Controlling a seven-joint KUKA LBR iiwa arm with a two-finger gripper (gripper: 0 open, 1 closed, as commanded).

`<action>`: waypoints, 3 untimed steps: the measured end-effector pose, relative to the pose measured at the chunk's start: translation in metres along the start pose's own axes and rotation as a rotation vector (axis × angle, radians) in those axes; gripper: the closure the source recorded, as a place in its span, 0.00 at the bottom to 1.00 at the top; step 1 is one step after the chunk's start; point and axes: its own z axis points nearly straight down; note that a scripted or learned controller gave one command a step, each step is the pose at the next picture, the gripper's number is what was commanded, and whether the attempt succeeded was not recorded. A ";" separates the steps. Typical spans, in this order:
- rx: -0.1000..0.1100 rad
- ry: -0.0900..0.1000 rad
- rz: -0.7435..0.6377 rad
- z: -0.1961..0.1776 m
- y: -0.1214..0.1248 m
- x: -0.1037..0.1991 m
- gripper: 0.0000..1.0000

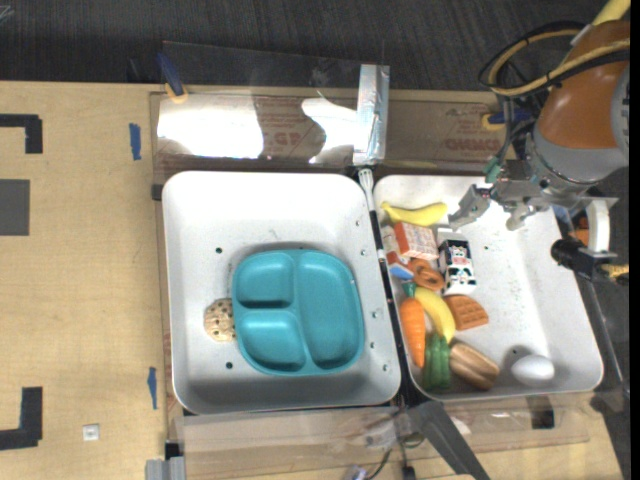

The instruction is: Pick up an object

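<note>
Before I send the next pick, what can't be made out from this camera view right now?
- End effector: its tips blur against the white right bin; nothing visibly held.
- Cookie: partly hidden behind the teal tray.
- Toy food pile: items overlap; the bottom ones can't be identified.
- Arm: cut off by the right edge.

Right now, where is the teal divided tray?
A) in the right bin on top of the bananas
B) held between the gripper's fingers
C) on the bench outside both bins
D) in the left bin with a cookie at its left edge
D: the teal divided tray lies in the left bin, with the cookie beside its left edge.
</note>
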 end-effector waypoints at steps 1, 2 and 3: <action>-0.003 0.000 0.176 0.103 -0.032 0.024 0.00; -0.007 0.000 0.178 0.091 -0.031 0.024 1.00; -0.006 0.002 0.105 -0.012 0.009 0.103 1.00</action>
